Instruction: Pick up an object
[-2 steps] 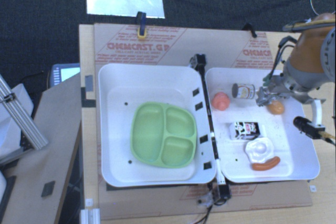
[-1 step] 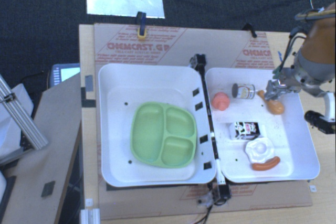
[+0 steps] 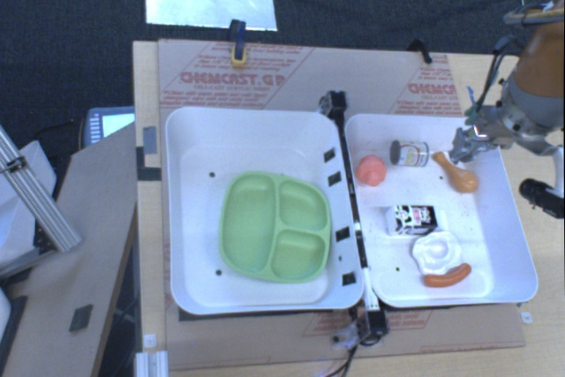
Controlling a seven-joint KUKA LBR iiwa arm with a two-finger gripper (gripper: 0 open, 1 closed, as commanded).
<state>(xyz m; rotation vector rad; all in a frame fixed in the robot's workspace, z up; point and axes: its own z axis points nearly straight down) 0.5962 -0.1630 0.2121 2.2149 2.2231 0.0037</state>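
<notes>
Left white bin (image 3: 190, 190): pale green divided plate (image 3: 275, 227). Right white bin (image 3: 512, 234): pink ball (image 3: 372, 170), silver can (image 3: 410, 154), tan-orange drumstick (image 3: 456, 173), black-and-white patterned carton (image 3: 413, 218), white fried egg (image 3: 436, 251), orange-red sausage (image 3: 447, 276). Arm (image 3: 538, 75): grey, orange band.

Gripper (image 3: 465, 144) positioned over right bin (image 3: 508, 216), at its far right rim. Orange drumstick toy (image 3: 456, 173) lies directly below it; small can (image 3: 410, 154) just left, pink ball (image 3: 372, 170) farther left.
</notes>
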